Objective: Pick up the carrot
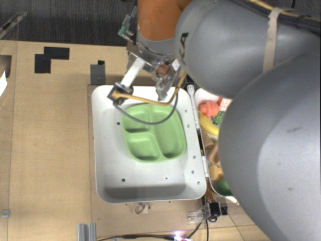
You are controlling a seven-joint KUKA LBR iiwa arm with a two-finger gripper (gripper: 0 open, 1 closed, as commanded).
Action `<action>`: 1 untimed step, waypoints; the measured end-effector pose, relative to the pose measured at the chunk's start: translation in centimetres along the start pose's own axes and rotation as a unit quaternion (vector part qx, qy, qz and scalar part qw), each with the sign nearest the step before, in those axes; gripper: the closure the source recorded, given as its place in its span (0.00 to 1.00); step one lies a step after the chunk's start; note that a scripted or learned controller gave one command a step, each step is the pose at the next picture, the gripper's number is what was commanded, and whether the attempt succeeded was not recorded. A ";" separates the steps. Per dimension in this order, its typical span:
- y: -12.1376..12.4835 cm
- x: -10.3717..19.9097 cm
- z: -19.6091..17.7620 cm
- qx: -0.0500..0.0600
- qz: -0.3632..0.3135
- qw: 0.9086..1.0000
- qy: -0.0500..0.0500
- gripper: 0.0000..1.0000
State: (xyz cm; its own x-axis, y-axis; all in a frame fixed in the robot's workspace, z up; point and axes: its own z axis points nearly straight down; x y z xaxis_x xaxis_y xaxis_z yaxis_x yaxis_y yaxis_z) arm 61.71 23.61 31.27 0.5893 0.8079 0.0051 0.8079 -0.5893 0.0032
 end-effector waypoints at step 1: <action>0.0 0.0 0.0 0.000 0.000 1.000 0.000 0.00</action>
